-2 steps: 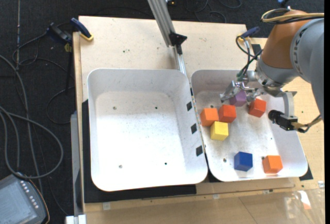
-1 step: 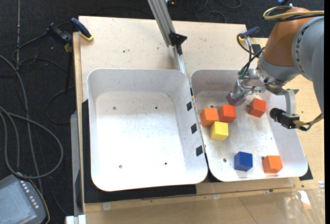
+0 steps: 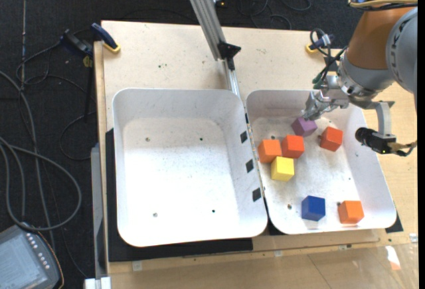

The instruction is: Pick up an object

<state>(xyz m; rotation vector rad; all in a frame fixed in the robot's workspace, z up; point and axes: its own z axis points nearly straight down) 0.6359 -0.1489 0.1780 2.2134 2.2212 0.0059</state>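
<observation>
The right bin (image 3: 372,181) holds several small blocks. A purple block (image 3: 305,125) lies near its back, directly under my gripper (image 3: 313,110), which comes down from the upper right and touches or nearly touches the block's top. Just in front sit two orange blocks (image 3: 270,149) (image 3: 293,146) side by side, with a yellow block (image 3: 282,168) below them. A red-orange block (image 3: 331,139) lies to the right of the purple one. Near the front edge are a blue block (image 3: 313,208) and another orange block (image 3: 350,212).
The left bin (image 3: 133,115) stands beside the right one, with black clips (image 3: 250,165) along the shared rim. A slanted metal pole (image 3: 202,5) crosses the back of the bench. Clamps sit at the bench's far corners (image 3: 106,38) (image 3: 317,42).
</observation>
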